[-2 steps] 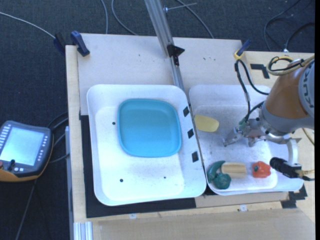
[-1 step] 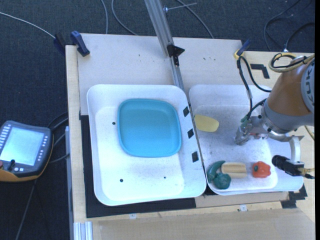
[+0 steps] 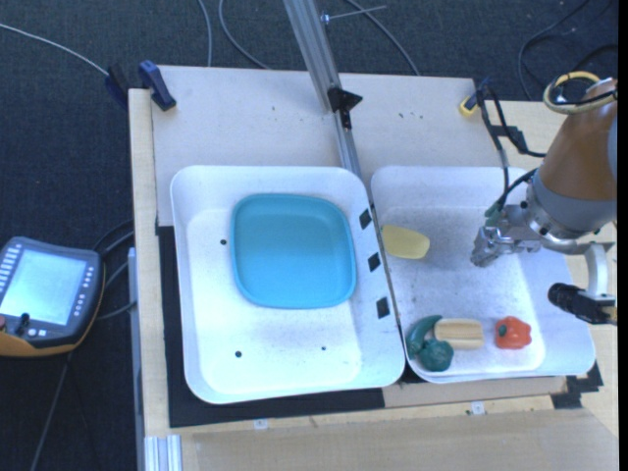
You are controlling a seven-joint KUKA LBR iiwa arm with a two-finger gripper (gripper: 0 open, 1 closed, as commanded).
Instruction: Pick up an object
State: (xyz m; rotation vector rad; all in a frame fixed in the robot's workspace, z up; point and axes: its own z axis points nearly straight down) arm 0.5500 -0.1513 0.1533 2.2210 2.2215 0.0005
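Note:
My gripper (image 3: 485, 250) hangs over the right bin (image 3: 461, 186), near its middle right. Nothing shows between its fingers. A pale yellow piece (image 3: 405, 242) lies to the gripper's left, close to the bin's left wall. Along the front wall sit a green vegetable (image 3: 429, 343), a tan block (image 3: 459, 334) and a red pepper (image 3: 511, 333), all below the gripper.
The left bin (image 3: 196, 204) holds a light blue square plate (image 3: 293, 249). A metal pole (image 3: 312, 42) slants down to the divide between the bins. Cables run along the right bin's far edge. A teach pendant (image 3: 44, 292) lies off the bench at left.

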